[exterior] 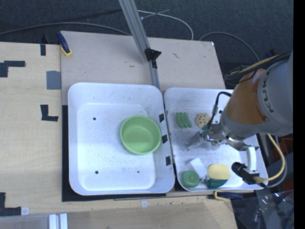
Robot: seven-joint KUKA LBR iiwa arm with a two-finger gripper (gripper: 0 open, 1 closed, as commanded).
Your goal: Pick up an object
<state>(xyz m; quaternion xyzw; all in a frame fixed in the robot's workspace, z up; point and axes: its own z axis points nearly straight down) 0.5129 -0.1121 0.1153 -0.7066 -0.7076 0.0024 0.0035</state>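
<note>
— Where are you, and what are your fingers [194, 140] doing?

— I'm over the right bin [177, 99], reaching in from the right. My fingers are spread apart, grasping nothing; they point left and slightly down in the camera view, tips over bare white floor near the bin's middle.

— Which object is closest?

— The green ridged piece [183, 119] lies just up and left of my tips. Its long axis runs roughly top to bottom in the view, ridges across it. A tan biscuit [202, 119] (round, speckled) sits just beside it on the right, close to my wrist.

— And toward the near edge?

— A white block [197, 166] lies below my fingers, tilted, its long axis slanting from upper left to lower right. Below it a small green round thing [191, 178] rests against the bin's front wall, and a yellow lump [218, 171] lies to its right, long axis left to right. Something teal pokes out under the lump; I can't tell what it is.

— Anything in the way?

— Between my tips and the ridged piece, nothing. The divider between the bins is to my left.

— The other bin?

— The left bin [81, 99] holds a green bowl [140, 135], upright, near its right side. A metal pole [136, 23] slants across the worktop [28, 80] above both bins.
</note>
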